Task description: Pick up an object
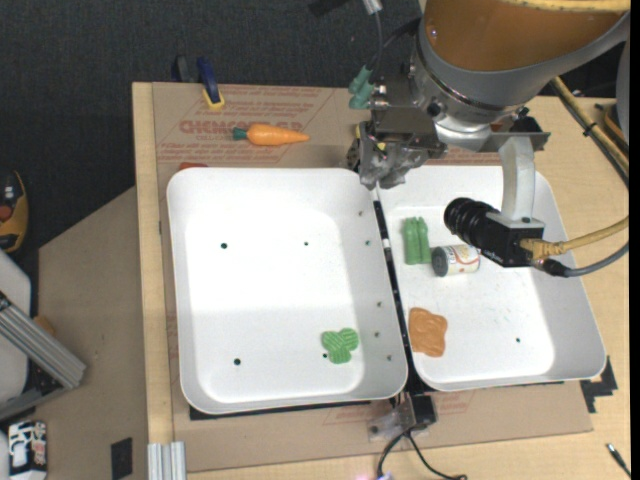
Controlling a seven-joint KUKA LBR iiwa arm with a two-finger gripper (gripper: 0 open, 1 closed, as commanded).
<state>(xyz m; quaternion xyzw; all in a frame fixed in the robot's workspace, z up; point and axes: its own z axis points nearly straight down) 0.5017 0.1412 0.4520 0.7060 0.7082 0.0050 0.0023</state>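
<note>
Gripper [383, 168] sits over the divider btwn bins, finger state can't tell; risk: descent hits rim, misses green block [415, 240].

2 white bins side by side on bench. Left bin [200, 268]: green leafy obj [340, 345] near its near-right corner. Right bin [560, 348]: green ridged block [416, 240] at left side, small white bottle [457, 260] lying just right of it, orange-brown flat piece [428, 331] nearer. Toy carrot [272, 136] on cardboard beyond left bin. Gripper [384, 166] hangs over far end of the divide btw bins, nothing seen btw its tips.
</note>
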